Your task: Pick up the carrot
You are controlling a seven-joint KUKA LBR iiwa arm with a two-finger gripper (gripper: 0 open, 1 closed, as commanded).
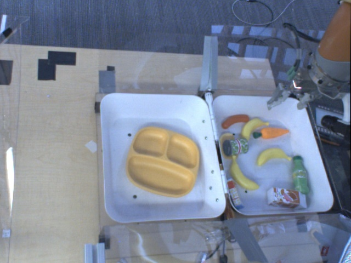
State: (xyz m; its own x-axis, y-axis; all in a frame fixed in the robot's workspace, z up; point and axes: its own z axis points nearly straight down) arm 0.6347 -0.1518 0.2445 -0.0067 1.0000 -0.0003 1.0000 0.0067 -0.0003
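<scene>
Grey metal fingers of the gripper (289, 97) hang spread apart and holding nothing at the upper right of the frame, just over the far edge of the right bin (324, 195); that raised, splayed stance suits an approach from above. Below and slightly left of them lies the carrot (272, 132), orange with a green top, flat on the bin floor, its green end touching a banana (253, 127). Nearby crowd a sausage (235, 120), more bananas, a green bottle (300, 175) and a small carton (286, 198). At frame centre, the left bin (109, 163) holds a yellow divided tray (163, 160).
</scene>
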